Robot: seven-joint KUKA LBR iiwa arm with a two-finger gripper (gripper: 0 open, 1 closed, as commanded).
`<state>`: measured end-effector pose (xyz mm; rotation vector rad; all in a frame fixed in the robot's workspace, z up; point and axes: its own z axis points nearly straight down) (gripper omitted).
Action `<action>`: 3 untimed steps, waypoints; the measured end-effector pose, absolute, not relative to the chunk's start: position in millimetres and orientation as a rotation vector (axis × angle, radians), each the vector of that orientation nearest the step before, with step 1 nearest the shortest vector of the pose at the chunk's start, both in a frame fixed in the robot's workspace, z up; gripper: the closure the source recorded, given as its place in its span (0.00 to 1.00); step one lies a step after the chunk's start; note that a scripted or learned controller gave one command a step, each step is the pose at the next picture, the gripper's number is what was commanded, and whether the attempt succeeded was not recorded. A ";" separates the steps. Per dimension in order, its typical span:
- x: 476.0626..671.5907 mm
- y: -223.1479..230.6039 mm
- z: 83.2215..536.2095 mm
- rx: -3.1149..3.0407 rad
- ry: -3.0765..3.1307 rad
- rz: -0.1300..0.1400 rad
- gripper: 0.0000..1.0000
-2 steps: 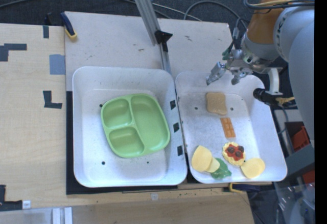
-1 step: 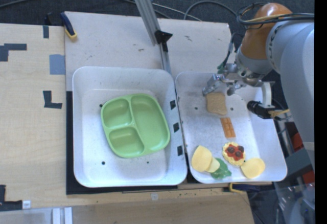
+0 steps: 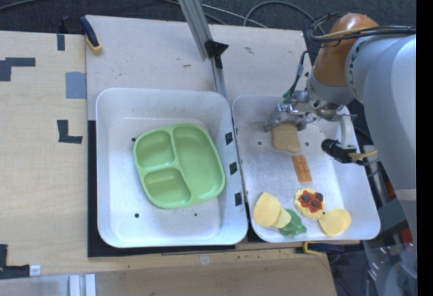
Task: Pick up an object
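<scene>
A tan bread slice (image 3: 287,139) lies in the right bin (image 3: 260,156), directly under the claw (image 3: 292,114), its upper edge meeting the claw's tip. Whether the claw is apart, together or clamped on the slice cannot be told from this angle, as the wrist hides that part.

Just past the slice, away from the claw and toward the near edge of the view, lies a short orange strip (image 3: 302,168). Farther from the claw along the same line sits a small round piece with red spots (image 3: 310,201). On either side of it are two yellow pieces (image 3: 266,208) (image 3: 335,222), with a green scrap (image 3: 293,227) between them, all along the bin's near wall and well apart from the claw.

The left bin (image 3: 111,173) lies across the divider from the claw and holds a green divided plate (image 3: 179,166), lying flat. Both bins rest on the pale surface (image 3: 149,51). The grey arm (image 3: 379,78) comes in behind the claw from the view's right.
</scene>
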<state>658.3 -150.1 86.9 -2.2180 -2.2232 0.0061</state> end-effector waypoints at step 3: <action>648.5 -149.8 207.0 -2.223 -2.227 -0.005 1.00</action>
